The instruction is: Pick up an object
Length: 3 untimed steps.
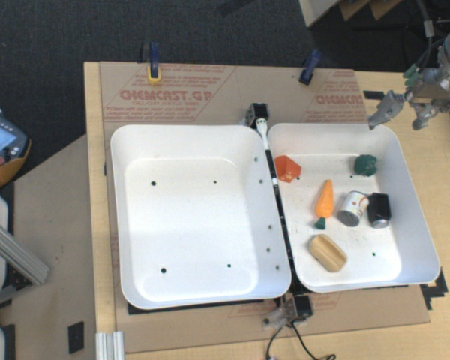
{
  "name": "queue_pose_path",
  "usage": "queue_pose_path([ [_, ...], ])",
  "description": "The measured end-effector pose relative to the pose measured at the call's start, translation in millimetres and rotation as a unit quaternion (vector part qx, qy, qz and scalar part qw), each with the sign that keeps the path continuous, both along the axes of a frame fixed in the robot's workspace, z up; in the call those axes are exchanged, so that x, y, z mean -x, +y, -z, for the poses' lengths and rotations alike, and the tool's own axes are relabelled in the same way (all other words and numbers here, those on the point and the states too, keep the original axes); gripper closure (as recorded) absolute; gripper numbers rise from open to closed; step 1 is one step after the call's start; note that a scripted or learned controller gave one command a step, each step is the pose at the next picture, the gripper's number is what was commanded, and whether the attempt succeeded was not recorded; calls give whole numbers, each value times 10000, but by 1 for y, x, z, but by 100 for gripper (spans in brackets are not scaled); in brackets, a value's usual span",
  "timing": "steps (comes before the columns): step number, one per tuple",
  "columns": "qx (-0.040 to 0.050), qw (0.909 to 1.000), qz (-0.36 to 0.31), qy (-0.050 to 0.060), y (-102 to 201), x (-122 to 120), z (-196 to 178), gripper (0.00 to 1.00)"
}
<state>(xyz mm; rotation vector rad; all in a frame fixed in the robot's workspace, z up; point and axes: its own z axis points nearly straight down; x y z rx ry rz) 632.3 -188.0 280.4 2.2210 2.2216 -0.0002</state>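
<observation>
Right bin (412, 223) holds five objects, perhaps six.

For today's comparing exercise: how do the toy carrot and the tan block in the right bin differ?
The carrot is orange with a green tip; the block is plain tan. The carrot is slim and tapered; the block is stubby and rounded. The carrot lies nearer the bin's middle, the block nearer the front edge. Both lie flat in the right bin.
</observation>
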Motion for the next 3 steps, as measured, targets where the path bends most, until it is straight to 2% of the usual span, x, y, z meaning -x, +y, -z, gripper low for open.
queue_pose_path([
  [1, -18, 10000, -27, 33, 54, -19, 81, 0],
  [2, -22, 10000, -10, 60, 92, 29, 171, 0],
  [3, -6, 10000, 24, 33, 55, 82, 177, 0],
])
